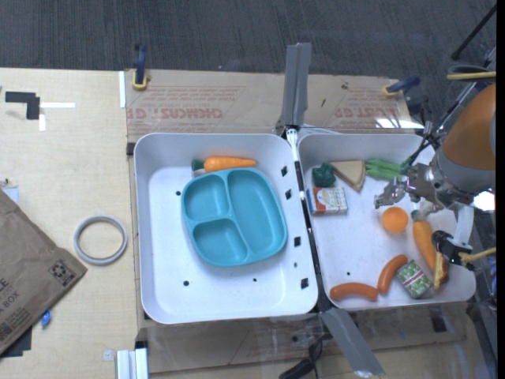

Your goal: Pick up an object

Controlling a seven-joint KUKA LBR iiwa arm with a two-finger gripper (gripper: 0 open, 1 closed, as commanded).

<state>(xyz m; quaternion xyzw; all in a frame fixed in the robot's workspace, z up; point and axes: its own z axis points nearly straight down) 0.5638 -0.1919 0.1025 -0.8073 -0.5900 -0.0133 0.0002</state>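
Note:
My gripper [399, 204] hangs over the right bin [359, 247], reaching in from the right. Its two fingers stand open, one finger [384, 197] to the left and the other to the right, just above an orange ball [394, 221]. Nothing is between them. Beside the ball lies a carrot [426, 245]. Lower in the bin are two sausages [390, 272] [353, 292] and a green packet [412, 279]. Toward the back sit a small box [327, 200], a bread slice [349, 173], a dark green piece [322, 175] and a green leafy item [385, 166].
The left bin [158, 235] holds a blue divided plate [233, 216] and another carrot [230, 163] at its back wall. A tape ring [100, 238] and a brown cardboard box [28, 275] lie on the bench to the left.

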